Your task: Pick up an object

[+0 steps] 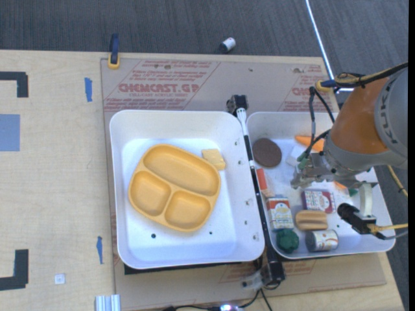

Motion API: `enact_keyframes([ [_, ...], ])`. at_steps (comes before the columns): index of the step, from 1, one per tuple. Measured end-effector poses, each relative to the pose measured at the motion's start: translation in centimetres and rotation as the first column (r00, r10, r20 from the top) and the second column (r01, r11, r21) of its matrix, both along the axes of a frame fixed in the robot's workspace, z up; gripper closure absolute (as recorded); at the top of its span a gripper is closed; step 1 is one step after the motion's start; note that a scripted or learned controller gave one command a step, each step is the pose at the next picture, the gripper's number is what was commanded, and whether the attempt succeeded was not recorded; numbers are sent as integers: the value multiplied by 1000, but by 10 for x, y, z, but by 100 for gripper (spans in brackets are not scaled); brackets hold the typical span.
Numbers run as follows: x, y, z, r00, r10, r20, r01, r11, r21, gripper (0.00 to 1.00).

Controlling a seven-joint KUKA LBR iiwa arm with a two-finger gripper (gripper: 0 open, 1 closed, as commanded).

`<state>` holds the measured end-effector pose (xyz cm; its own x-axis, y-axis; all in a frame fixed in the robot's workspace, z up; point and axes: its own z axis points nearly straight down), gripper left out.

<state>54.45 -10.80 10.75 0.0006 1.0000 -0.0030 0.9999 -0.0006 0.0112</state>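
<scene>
my pincer (306, 173) hangs low in the right bin (376, 238), though i can't tell its grip. likely targets, the carton (318, 200) and bun (311, 220), sit at its 5 o'clock, loosely spaced for a grab.

Surfaces: mostly smooth plastic over matt board.
Two shallow white plastic bins (123, 173), smooth with a soft sheen; yellow three-compartment plastic plate (174, 186), smooth, semi-gloss; brown printed cardboard sheet (162, 86), matt; pale wood-grain bench top (52, 193), matt; dark ribbed floor covering (162, 11), rough; grey arm with orange band (356, 125), satin.
</scene>
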Motion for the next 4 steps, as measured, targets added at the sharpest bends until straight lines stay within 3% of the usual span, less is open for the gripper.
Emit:
enact_keyframes([
  [1,0,0,0,1000,0,0,0,1000,0,0],
  [2,-56,7,-15,1000,0,19,0,1000,-5,0],
  [3,-60,8,-10,1000,0,7,0,1000,-2,100],
  [4,-60,8,-10,1000,0,7,0,1000,-2,0],
])
